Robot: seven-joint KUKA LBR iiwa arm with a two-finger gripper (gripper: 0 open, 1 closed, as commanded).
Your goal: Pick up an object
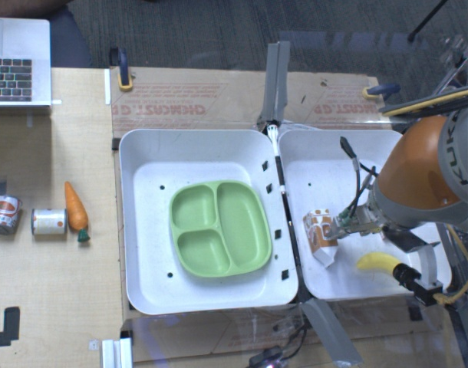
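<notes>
Although no object is lifted yet, the gripper [343, 225] is lowered against a small orange-and-white carton [321, 234] in the right bin [326, 282], beside a banana [378, 262]; its jaw state cannot be told. Grasping and lifting are judged outstanding.

Well away from the gripper [343, 225], out past the far bin, a carrot [75, 209] lies just beside a white can [48, 221], with a red can [4, 213] further out. Beyond them, toward the bench's back corner, sits a laptop [18, 61]
</notes>
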